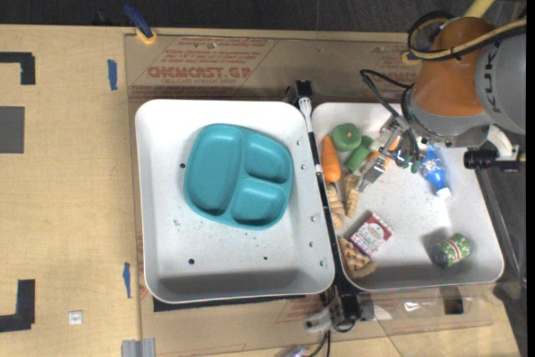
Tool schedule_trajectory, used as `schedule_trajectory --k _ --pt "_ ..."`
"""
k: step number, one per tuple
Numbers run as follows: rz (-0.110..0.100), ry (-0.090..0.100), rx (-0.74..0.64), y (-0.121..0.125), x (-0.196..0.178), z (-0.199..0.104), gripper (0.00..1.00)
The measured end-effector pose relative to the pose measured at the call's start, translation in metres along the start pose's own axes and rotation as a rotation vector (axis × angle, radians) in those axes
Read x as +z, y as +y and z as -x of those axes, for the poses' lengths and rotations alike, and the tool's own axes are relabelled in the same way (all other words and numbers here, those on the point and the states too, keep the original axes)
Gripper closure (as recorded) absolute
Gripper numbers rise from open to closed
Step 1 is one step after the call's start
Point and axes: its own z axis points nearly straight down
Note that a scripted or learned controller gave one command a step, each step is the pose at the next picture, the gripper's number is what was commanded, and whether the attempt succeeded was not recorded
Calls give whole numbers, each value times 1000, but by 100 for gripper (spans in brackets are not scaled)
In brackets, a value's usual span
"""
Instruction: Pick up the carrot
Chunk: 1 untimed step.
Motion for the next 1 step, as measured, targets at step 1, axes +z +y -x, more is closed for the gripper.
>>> schedule_trajectory --k 1 --pt "1 -8 -2 2 -11 2 100"
